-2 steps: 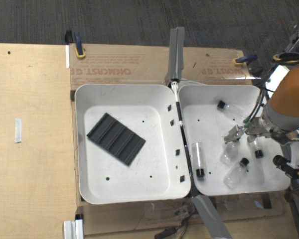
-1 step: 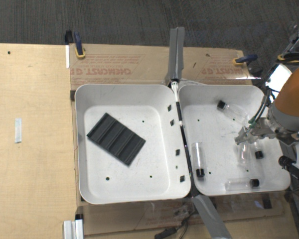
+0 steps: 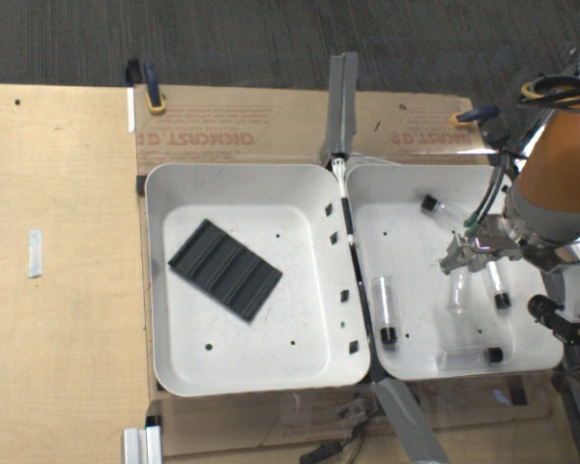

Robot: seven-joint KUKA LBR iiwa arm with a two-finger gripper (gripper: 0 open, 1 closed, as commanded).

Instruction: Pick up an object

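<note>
In the right bin [image 3: 406,187] my claw [image 3: 461,259] hangs over clear plastic vials with black caps; whether it is parted or holding anything I cannot tell. The nearest vial [image 3: 499,286] lies just beside it. I judge these light, stiff, slippery; grip mid-barrel. The cardboard [image 3: 213,135] behind reads mirrored "CHEMCAST GP".

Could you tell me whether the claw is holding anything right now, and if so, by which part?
It cannot be told: the claw hangs over the right bin among clear tubes, with nothing visibly between its tips.
</note>
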